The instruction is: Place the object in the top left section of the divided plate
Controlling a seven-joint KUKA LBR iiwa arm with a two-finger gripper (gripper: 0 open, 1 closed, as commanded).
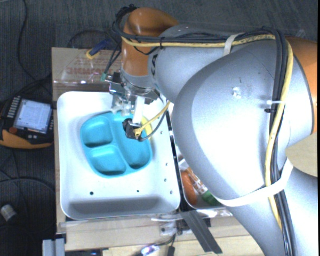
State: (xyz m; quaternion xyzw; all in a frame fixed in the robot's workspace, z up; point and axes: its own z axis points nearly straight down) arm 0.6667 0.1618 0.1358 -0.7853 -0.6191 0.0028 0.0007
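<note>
Over the plate [104, 161] in the left bin [96, 199] we hang our gripper [126, 107] — placed for a drop, we judge — though its grip we cannot tell.

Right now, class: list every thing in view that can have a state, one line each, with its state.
divided plate: flat in the left bin, visible sections bare.
end effector: over the plate's upper edge.
left bin: holds the plate.
right bin: mostly under the arm; orange item and green item inside.
handheld screen: lit.
</note>
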